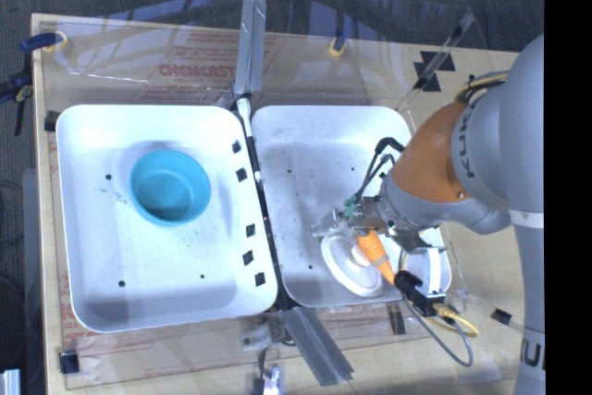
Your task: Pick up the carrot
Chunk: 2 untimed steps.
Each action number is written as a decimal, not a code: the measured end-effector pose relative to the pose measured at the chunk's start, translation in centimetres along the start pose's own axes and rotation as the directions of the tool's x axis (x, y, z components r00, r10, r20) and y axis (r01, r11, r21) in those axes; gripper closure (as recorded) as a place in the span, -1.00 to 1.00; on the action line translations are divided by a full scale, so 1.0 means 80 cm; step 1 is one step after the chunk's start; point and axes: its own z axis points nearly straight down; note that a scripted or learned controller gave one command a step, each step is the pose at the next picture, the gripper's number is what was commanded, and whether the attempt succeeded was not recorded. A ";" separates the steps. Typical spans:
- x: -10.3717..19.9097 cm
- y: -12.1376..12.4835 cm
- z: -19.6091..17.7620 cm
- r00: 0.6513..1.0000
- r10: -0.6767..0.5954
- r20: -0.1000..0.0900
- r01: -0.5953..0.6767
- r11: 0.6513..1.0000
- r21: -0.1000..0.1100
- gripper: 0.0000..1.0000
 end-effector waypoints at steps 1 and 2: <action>-0.012 -0.016 -0.029 0.994 -0.112 0.000 0.112 0.994 -0.005 -1.00; -0.020 -0.023 -0.067 0.995 -0.096 0.001 0.096 0.995 0.004 -1.00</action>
